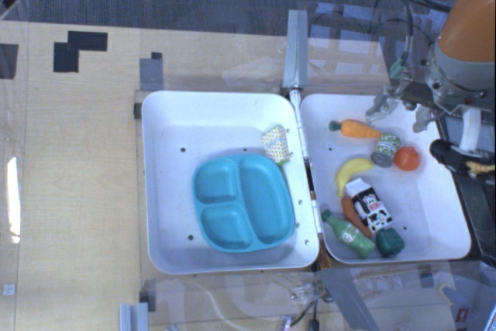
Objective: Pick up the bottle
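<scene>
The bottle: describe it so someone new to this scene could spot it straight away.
Look in the right bin, at its near left corner. The bottle lies there on its side, next to the milk carton and a dark green block. It is the only green thing with a long body, narrow neck and white label.

The arm (469, 27) reached in from the right, its tool (399, 111) hanging low with both fingers spread apart, gripping nothing.
</scene>
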`<action>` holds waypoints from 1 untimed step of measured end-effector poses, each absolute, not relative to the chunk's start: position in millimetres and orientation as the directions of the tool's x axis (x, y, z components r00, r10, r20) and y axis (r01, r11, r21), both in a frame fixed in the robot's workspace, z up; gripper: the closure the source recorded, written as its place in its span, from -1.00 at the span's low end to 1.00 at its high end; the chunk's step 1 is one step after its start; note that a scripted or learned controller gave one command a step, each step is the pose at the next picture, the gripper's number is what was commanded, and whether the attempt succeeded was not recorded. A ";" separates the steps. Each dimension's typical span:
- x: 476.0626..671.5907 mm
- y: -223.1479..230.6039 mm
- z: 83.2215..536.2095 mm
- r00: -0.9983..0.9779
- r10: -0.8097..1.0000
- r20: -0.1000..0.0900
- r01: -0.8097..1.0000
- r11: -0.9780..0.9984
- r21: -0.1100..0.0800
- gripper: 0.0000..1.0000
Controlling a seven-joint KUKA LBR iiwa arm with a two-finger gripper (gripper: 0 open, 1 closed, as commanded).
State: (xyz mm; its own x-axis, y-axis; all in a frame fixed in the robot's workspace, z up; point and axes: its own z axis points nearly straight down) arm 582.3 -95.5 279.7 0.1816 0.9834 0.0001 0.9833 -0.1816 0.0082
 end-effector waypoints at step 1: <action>512.5 -19.6 222.7 0.035 0.999 0.001 0.999 -0.035 0.002 -1.00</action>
